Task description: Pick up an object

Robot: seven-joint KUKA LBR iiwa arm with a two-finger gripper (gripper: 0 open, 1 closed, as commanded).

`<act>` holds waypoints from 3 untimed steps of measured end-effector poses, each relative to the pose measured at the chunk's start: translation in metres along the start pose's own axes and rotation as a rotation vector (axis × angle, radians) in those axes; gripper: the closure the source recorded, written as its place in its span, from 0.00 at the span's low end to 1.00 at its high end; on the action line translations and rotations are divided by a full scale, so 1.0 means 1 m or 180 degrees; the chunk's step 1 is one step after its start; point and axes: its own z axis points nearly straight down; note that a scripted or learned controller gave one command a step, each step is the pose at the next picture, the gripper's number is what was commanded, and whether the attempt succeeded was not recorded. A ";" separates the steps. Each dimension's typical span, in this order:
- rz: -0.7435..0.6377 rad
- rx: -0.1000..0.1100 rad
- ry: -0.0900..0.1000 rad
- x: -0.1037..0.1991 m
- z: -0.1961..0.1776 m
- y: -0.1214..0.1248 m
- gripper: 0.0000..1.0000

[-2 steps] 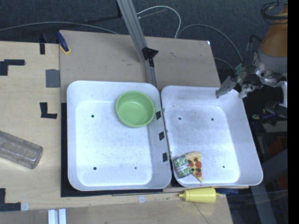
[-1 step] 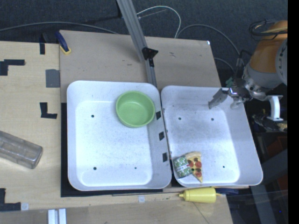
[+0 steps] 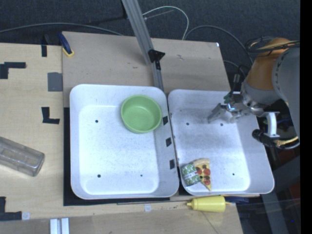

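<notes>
Tan wooden bench (image 3: pixel 195 62) on dark carpet, black tape marks on the left board. Nearest the camera: one yellow plastic squeeze bottle (image 3: pixel 207 204) lying flat on the bench edge, just outside the right bin. One clear ribbed plastic cylinder (image 3: pixel 19 156) lies on its side at far left, well apart from the bins. Two shallow white bins with rounded corners, speckled floors, sides touching. Right bin (image 3: pixel 253 179): one small flat printed packet (image 3: pixel 196 173), green and red, in the near-left corner against the wall. Left bin (image 3: pixel 83 179): one round green plastic bowl (image 3: pixel 141 113), upright, near the far-right corner. Gripper (image 3: pixel 214 117) sits low over the right bin's far half, well apart from the packet; fingers look spread a little, nothing between them. One grey metal pole (image 3: pixel 139 23) runs back from the bins' far edge.
</notes>
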 end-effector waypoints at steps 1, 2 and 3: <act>-0.0005 -0.0020 -0.0003 0.000 -0.014 0.002 1.00; 0.0001 -0.0036 -0.0006 -0.001 -0.058 0.007 1.00; 0.0000 -0.0046 -0.0010 0.000 -0.122 0.013 1.00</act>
